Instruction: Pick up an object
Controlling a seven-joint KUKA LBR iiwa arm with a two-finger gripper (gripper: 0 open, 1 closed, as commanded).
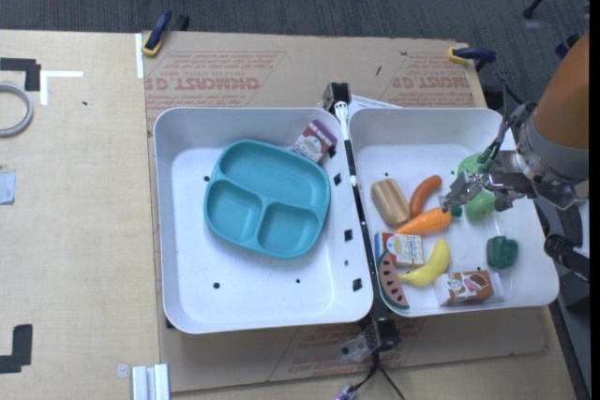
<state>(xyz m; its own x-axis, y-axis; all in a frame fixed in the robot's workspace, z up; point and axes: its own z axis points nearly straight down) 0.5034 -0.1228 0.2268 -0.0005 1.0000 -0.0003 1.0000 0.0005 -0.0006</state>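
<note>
My gripper [469, 190] hangs low over the right side of the right bin [441, 131], reaching in from the right. It is right at a light green toy [481, 205], and a second green piece [470, 166] shows just behind it. I cannot make out whether anything is held. Left of the gripper lie an orange carrot [427, 221], a red sausage [425, 192] and a tan bread roll [389, 199].
The right bin also holds a banana [427, 265], a small juice box [405, 248], a watermelon slice [391, 281], a brown carton [466, 288] and a dark green pepper [502, 251]. The left bin [187, 276] holds a teal divided plate [267, 201] and a small packet [314, 142].
</note>
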